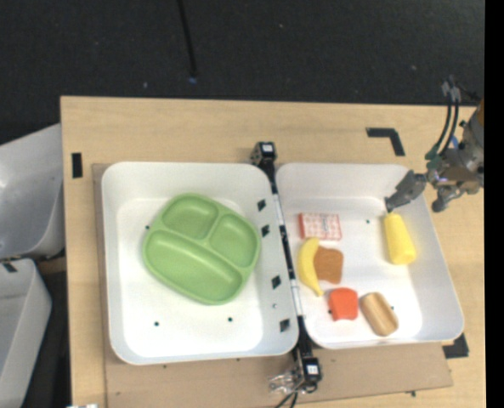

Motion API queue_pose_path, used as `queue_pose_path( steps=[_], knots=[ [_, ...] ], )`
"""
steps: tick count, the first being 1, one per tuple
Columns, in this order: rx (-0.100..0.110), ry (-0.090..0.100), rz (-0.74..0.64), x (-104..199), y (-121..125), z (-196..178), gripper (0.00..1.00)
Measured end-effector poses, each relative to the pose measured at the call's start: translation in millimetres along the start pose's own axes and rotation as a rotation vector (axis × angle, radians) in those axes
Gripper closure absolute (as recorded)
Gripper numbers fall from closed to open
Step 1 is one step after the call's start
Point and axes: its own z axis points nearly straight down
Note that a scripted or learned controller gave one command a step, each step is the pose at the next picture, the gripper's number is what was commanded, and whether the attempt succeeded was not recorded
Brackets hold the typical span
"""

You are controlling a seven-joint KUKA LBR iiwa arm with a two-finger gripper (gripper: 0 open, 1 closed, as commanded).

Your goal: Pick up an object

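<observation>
Arm cut off at the right edge — gripper small, blurred.

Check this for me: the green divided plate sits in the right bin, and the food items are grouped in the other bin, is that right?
Not quite. The camera view shows the green divided plate in the left bin, not the right. The food items, such as the banana, are grouped in the other bin.

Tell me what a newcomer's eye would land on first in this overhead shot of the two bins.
The big green divided plate lying in the left bin draws the eye first. Next comes the cluster of small food-like items in the right bin: a yellow block near the far right, a banana beside a brown piece, a red piece and a tan roll. The gripper hovers at the bin's upper right corner, just above the yellow block.
</observation>
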Motion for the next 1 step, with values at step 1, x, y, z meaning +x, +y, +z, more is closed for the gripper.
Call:
queue_pose_path(
  steps=[1],
  knots=[
    [-0.012,-0.003,-0.003,0.4,1.8,-6.7,0.00]
  ],
)
